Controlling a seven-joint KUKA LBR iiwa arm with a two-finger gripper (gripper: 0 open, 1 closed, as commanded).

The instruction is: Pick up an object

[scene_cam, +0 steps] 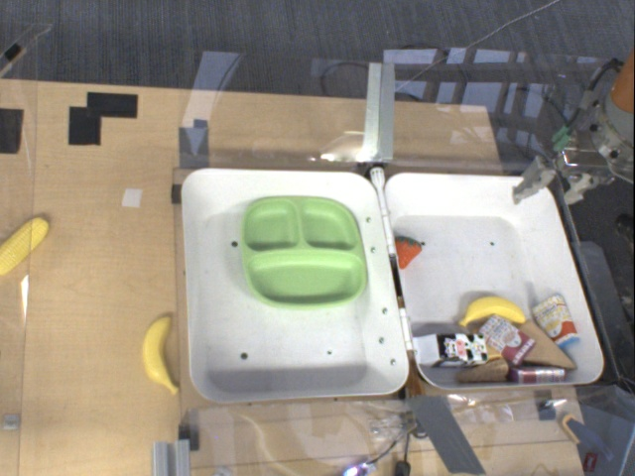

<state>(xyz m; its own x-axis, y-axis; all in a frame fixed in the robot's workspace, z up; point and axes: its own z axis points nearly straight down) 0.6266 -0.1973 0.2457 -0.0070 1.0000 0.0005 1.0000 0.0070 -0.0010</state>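
Gripper (552, 172) above right bin's (496, 216) far corner, partly cut off.

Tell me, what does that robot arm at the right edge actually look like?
Just a bit of it pokes in at the upper right: a rounded grey body with an orange patch, thin cables running along it, and a grey metal gripper ending in slim fingers above the corner of the right bin. No markings are legible.
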